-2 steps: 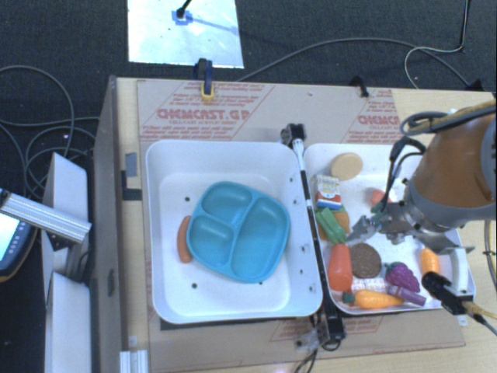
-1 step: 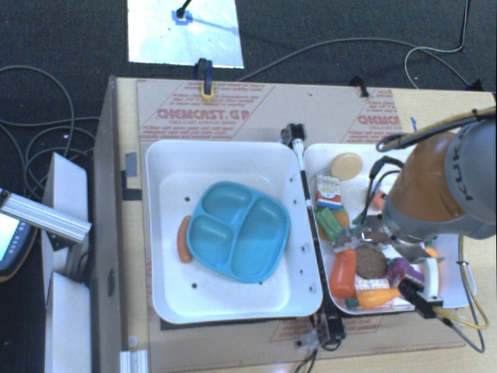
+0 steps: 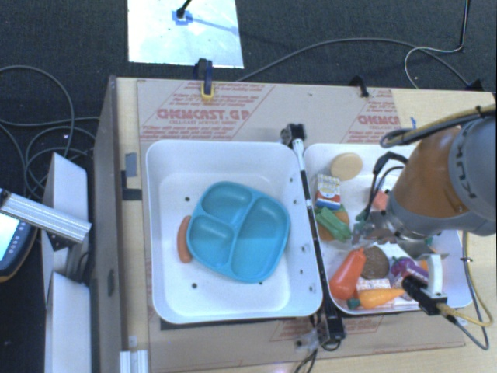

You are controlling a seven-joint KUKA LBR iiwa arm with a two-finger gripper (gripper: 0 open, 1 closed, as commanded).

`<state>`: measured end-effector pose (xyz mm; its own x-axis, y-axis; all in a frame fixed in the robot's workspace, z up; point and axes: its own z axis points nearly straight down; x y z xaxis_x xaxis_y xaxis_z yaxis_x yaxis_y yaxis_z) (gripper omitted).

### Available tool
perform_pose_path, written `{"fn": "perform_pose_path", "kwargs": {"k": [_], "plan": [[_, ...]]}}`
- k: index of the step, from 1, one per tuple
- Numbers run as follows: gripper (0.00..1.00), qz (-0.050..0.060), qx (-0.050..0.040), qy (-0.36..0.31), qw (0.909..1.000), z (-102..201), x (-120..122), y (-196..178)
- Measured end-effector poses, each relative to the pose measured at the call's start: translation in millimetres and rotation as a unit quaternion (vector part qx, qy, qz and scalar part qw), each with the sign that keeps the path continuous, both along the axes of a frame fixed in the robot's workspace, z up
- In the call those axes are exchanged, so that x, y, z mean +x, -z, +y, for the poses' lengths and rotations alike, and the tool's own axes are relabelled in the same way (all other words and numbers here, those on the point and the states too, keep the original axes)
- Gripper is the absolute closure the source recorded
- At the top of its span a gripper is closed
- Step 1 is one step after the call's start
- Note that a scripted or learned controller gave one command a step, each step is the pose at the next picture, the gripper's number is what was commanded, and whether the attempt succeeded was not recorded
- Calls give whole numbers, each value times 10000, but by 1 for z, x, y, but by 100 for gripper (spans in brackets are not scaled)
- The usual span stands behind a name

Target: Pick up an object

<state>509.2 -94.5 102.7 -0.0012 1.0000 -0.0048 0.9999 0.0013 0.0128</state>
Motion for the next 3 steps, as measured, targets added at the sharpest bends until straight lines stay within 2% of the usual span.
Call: {"fn": "perform_pose_path", "kwargs": {"k": [1, 2, 3], "plan": [[100, 48, 23, -10, 10000, 15, 39, -82], [0, 54, 23, -7, 10000, 15, 38, -82], [0, 69, 20, 3, 10000, -33, 27, 7]]}}
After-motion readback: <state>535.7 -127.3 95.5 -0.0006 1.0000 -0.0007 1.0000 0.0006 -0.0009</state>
